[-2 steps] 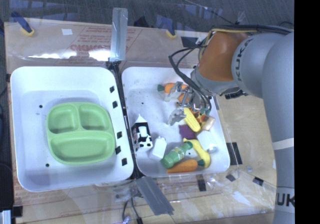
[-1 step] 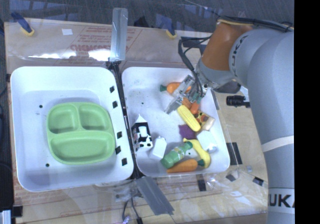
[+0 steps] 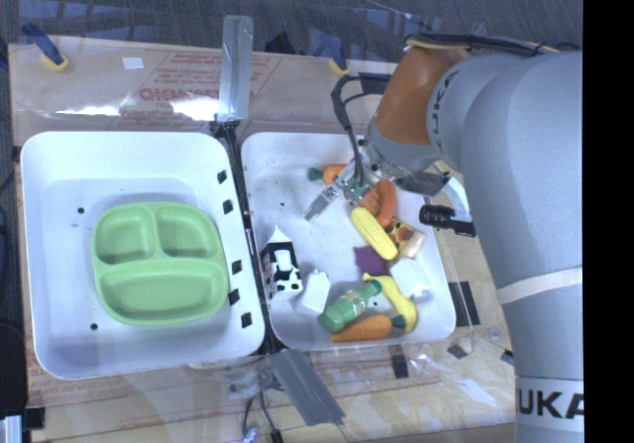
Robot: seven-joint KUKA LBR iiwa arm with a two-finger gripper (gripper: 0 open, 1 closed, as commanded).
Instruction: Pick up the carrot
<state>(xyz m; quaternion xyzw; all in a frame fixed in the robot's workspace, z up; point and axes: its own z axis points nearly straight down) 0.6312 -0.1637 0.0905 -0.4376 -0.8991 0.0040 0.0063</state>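
Observation:
A small orange carrot (image 3: 335,173) with a green top lies near the back of the right bin (image 3: 260,233). My gripper (image 3: 323,201) hangs just in front of and slightly left of it, its silver tip pointing down-left over the bare bin floor. Nothing shows in its grasp. A second orange, carrot-like piece (image 3: 363,329) lies at the bin's front edge, under a green bottle (image 3: 349,310).
Beside the gripper lie a corn cob (image 3: 373,231), a red-orange piece (image 3: 380,199), a purple item (image 3: 370,259), a banana (image 3: 396,300) and a black-and-white cow toy (image 3: 283,273). The left bin (image 3: 50,164) holds a green divided plate (image 3: 158,261).

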